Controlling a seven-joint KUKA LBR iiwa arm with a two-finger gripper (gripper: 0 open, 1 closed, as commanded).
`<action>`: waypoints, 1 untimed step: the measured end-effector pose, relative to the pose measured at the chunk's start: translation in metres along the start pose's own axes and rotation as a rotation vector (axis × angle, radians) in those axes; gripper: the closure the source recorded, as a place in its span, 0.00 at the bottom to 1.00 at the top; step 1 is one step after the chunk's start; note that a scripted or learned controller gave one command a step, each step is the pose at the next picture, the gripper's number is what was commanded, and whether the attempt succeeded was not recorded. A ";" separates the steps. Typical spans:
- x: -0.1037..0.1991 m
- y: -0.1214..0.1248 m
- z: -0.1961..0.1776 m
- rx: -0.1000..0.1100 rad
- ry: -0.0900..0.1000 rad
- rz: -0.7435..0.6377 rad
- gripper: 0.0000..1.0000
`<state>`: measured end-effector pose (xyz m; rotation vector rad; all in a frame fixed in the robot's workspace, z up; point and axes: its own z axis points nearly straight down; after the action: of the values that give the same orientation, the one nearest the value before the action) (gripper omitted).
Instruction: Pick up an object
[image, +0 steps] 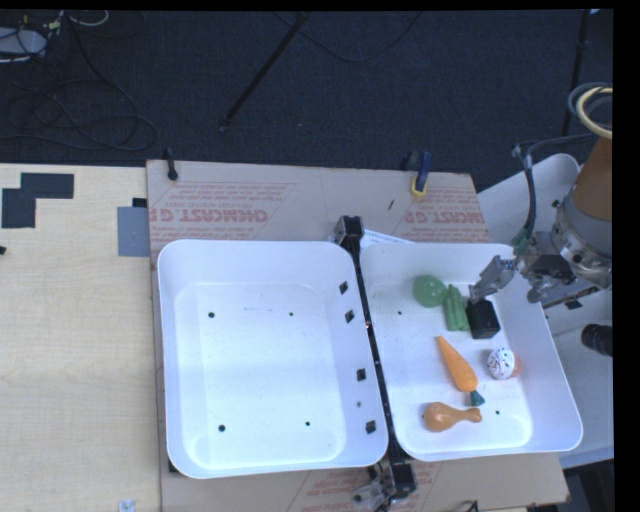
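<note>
left bin (180, 300): it is lying with its floor bare, apparently serving as a spare side, so nothing there is drawing the arm.
divider (360, 330): the two rims are meeting along a dark clipped seam, keeping the bins side by side on the cardboard sheet (260, 205).
right bin (560, 420): it is holding every candidate for the pick, clustered toward its far and right part.
green toy (430, 291): it is lying near the far wall, with a darker green ribbed piece (456, 308) just beside it.
carrot (457, 365): it is lying slanted in the middle, well apart from the walls, which is likely making it easy to reach.
orange gourd (447, 416): it is resting near the front rim.
black block (483, 318): it is sitting just under the fingertips, so it is probably the target.
white ball (501, 362): it is lying right of the carrot.
gripper (488, 290): it is hanging over the bin's far right; whether its fingers are apart or together i cannot tell, and nothing is showing between them.
</note>
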<state>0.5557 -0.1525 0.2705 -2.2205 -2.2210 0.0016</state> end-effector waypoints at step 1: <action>0.105 -0.006 0.066 0.009 0.005 -0.008 0.00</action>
<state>0.5494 -0.0478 0.2043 -2.2053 -2.2231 0.0061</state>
